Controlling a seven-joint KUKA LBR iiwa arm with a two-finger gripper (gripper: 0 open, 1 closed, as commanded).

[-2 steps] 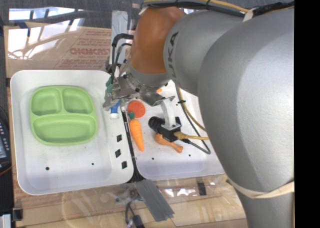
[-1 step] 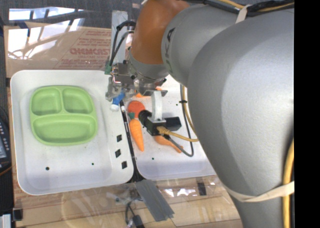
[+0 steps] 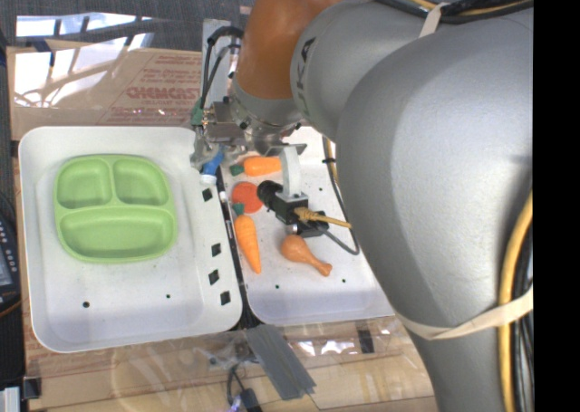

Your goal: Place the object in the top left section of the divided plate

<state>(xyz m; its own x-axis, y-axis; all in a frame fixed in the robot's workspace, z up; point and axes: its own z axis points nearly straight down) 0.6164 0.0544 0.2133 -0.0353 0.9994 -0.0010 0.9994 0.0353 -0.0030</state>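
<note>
On a bench fronted by cardboard [image 3: 136, 84], two white bins are sitting side by side, the left bin [image 3: 118, 315] holding a green divided plate [image 3: 114, 208], the right bin [image 3: 313, 297] holding toy food including a carrot [image 3: 248, 243], while the gripper [image 3: 217, 143], its opening impossible to tell, is hanging over the right bin's upper left corner.
</note>
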